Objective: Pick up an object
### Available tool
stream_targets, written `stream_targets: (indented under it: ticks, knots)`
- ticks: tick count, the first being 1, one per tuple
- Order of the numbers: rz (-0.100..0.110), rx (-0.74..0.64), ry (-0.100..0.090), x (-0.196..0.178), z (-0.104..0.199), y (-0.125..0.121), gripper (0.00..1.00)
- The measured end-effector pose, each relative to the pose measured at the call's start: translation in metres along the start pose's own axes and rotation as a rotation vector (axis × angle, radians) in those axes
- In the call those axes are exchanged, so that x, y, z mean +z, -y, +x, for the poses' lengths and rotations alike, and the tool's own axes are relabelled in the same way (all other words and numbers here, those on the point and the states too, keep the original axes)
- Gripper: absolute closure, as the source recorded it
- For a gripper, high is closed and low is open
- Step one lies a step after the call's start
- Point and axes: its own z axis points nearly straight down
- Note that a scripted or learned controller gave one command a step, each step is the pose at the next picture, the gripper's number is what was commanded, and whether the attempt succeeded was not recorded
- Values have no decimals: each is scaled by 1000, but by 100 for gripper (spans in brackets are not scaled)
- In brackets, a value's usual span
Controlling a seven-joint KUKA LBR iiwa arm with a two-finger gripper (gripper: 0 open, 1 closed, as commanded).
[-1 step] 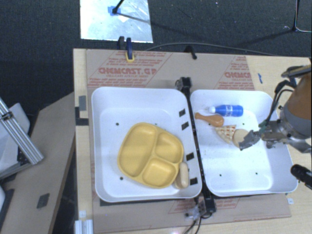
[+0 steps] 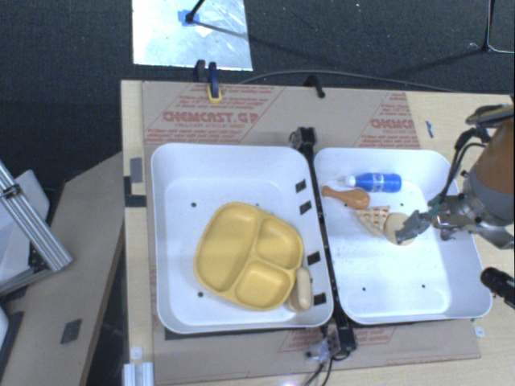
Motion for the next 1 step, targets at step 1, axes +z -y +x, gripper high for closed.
stream_targets:
  ticks: [1]
  knots:
    - [3, 2, -1, 46, -8, -3, 0]
